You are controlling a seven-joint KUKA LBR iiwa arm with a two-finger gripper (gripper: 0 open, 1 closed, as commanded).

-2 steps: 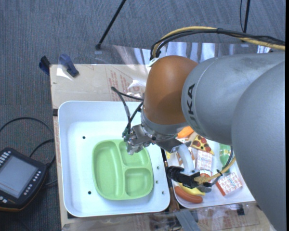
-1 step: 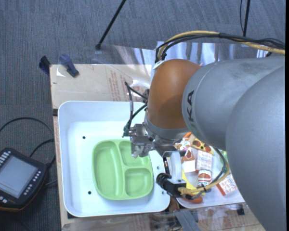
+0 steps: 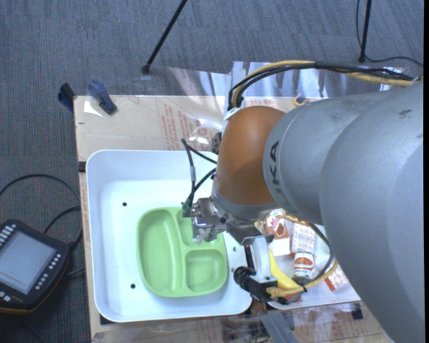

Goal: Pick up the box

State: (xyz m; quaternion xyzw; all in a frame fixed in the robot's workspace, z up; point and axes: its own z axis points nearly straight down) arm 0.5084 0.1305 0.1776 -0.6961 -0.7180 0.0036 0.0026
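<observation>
My gripper hangs over the left white bin, right above the middle divider of a green divided tray lying in that bin. A small white and red box stands in the right bin, just right of the wrist and partly hidden under the arm. A second red and white packet peeks out beside it. The gripper is well left of the box and apart from it. The arm's orange band and grey body hide most of the right bin.
A yellow banana-shaped thing and an orange-edged item lie near the right bin's front. Black cables trail from the wrist over the left bin. A teach pendant rests on the floor at left.
</observation>
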